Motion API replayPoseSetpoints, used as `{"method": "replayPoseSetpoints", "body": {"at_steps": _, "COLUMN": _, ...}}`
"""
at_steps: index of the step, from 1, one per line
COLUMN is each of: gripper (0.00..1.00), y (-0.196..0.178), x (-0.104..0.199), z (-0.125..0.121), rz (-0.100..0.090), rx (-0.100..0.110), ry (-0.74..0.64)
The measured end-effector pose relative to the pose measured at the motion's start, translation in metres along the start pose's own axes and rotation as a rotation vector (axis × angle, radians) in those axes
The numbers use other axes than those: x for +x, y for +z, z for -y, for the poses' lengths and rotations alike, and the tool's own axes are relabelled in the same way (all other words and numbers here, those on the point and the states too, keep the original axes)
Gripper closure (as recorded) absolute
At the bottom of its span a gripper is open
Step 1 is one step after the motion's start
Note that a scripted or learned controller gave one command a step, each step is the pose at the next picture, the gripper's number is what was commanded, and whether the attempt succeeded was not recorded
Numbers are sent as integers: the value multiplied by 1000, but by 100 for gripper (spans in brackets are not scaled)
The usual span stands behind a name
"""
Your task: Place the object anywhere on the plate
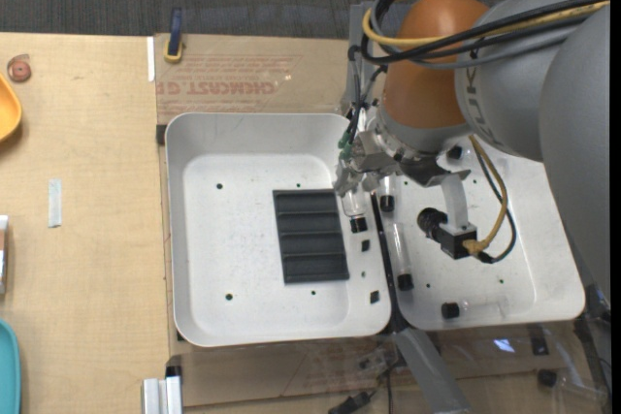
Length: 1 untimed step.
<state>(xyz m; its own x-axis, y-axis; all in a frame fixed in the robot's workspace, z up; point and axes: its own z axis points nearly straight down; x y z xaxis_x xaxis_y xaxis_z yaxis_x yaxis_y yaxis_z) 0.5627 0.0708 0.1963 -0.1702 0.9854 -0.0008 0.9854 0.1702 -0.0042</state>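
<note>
Two white bins [194, 238] sit on the table [87, 208] as the end effector [354, 199], its grip state unclear, hovers beside a black ridged plate [310, 235].

two white bins [194, 305], one black ridged plate [310, 236]

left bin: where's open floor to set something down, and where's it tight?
Left bin: bare floor between its left wall and the dark ribbed plate, plus a strip between the plate and the far wall. Tight along the right wall, where the gripper hangs at the plate's far-right corner. The right bin is largely covered by the arm.
</note>
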Motion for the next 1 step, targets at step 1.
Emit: {"method": "replayPoseSetpoints", "body": {"at_steps": 1, "gripper": 100, "y": -4, "x": 63, "z": 24, "rz": 1, "rx": 0, "ry": 41}}
